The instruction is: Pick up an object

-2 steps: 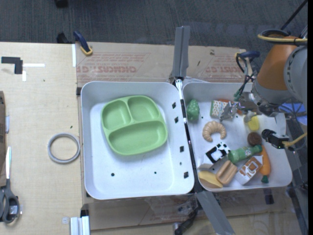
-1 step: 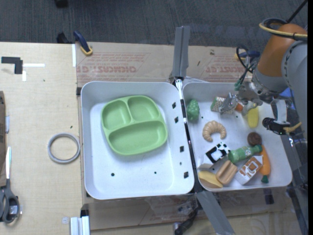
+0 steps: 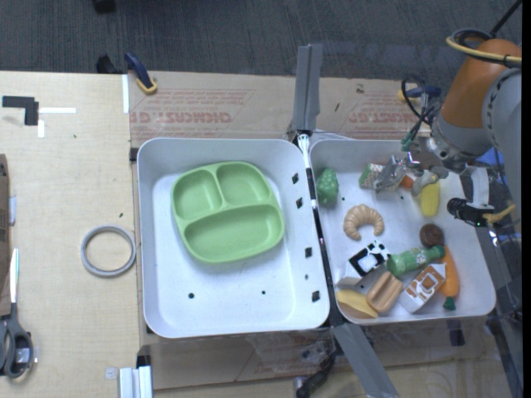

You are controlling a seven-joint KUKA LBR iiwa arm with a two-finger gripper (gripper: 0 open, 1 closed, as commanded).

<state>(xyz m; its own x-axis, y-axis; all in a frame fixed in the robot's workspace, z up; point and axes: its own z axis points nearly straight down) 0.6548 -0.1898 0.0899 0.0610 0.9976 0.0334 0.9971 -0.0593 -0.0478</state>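
Yellow corn cob point(image 3: 429, 198), toy, short and tapered. It lies in the right bin point(image 3: 477, 305), upper right area, just below the gripper. Its long axis runs roughly up and down the view, tilted slightly, with the narrower end toward the far rim.

Croissant point(image 3: 364, 219): tan, crescent-shaped, horns pointing toward the near edge, mid-bin.

Green vegetable point(image 3: 327, 186): knobbly, against the left wall of the right bin, long axis near vertical in the view.

Brown ball point(image 3: 431, 235): small, dark, just below the corn.

Green bottle point(image 3: 413, 260): lies slantwise, neck toward the left, beside a black-and-white piece point(image 3: 367, 259).

Carrot point(image 3: 449, 282): orange, long axis upright in the view, green tip toward the near rim, at the right wall.

Carton point(image 3: 421, 288) and bread roll point(image 3: 383, 291): side by side near the front rim, both tilted.

Left bin point(image 3: 158, 247): holds a pale green divided plate point(image 3: 228, 211), three compartments, turned a little off square.

Gripper point(image 3: 388, 175): metallic, low over the upper part of the right bin, arm point(image 3: 477, 98) reaching in from the right. Whether its fingers are spread or closed cannot be told.

Bench point(image 3: 58, 197): tape ring point(image 3: 108, 249) left of the bins.
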